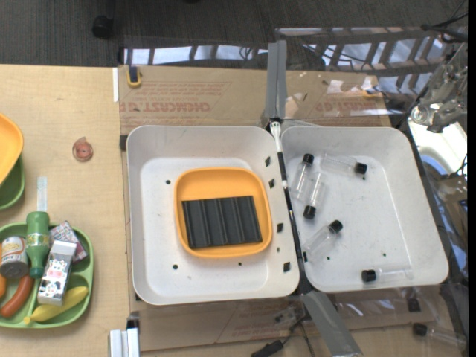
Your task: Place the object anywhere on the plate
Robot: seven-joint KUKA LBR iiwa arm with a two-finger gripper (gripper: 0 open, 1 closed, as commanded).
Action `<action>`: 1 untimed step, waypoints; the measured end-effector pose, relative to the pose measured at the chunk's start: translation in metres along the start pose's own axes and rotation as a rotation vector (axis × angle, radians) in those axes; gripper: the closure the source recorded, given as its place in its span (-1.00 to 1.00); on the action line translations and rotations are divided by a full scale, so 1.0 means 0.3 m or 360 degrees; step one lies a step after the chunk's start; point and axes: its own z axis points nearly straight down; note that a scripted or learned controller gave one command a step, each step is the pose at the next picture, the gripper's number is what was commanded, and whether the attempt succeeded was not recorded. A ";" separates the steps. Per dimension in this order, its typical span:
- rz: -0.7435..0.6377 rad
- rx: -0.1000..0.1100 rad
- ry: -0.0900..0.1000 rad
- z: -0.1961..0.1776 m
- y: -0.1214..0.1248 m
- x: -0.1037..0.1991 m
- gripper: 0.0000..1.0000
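Several clear vials point(316, 190) right of the plate point(222, 213) look light, slippery, breakable; grasp mid-tube. Gripper point(439, 106) state: cannot tell.

Five clear vials point(315, 192) with black caps lie flat and scattered, below-left of the gripper point(439, 106). The orange plate point(223, 182), with a dark ribbed centre, sits level farther left, bearing none.

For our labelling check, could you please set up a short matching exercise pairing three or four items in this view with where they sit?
Things:
1. orange plate
2. clear tubes with black caps
3. toy food
4. pink disc

Places:
A. green tray
B. left bin
C. bare wooden bench
D. right bin

Pairs: 1-B, 2-D, 3-A, 4-C
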 end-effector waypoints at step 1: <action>-0.0511 -0.0001 -0.0003 -0.186 -0.002 -0.080 1.00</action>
